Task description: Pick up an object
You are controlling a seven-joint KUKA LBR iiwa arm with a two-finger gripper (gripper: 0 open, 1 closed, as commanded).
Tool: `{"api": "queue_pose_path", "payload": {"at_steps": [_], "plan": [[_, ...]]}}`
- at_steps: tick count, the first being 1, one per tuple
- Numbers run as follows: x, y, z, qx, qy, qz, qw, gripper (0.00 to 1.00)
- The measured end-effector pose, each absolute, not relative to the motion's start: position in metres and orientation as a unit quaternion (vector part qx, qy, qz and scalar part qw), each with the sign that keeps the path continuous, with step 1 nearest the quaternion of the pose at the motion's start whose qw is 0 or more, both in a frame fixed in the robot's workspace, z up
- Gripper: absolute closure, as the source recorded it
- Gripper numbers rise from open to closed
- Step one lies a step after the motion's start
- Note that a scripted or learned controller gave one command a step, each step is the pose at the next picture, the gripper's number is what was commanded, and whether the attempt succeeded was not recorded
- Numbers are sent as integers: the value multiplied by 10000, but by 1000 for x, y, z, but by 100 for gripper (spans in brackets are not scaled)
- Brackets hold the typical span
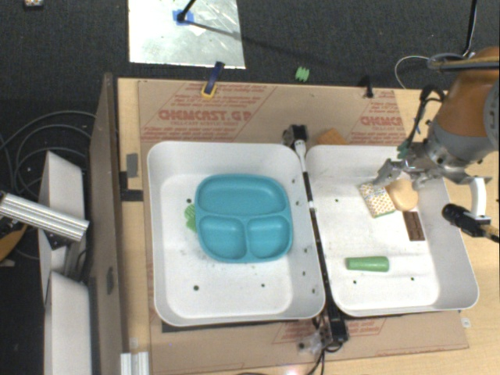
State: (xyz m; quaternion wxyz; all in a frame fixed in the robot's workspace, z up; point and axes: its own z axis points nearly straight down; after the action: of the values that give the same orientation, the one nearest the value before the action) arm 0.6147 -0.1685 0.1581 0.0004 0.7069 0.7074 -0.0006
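Note:
The right bin (437,283) holds a checkered cream pad (377,201), a tan rounded object (405,197), a brown bar (414,226) and a green cylinder (368,264). My gripper (408,173) hangs at the bin's far right part, just above the tan object and the pad's upper corner. The wrist hides the top of the tan object. I see nothing lifted off the bin floor.
The left bin (172,287) carries a blue divided plate (242,217) with a green item (190,214) peeking out at its left side. A black divider (308,201) runs between the bins. A black part (467,221) sticks in from the right.

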Motion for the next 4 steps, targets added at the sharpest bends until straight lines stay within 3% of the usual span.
{"api": "queue_pose_path", "payload": {"at_steps": [1,2,3,4], "plan": [[623,-180,119,7069,7073,-5,7,0],[579,-208,97,7082,7060,11,9,0],[645,-206,94,7044,7097,32,47,0],[632,-207,94,7066,7075,74,112,0]]}}
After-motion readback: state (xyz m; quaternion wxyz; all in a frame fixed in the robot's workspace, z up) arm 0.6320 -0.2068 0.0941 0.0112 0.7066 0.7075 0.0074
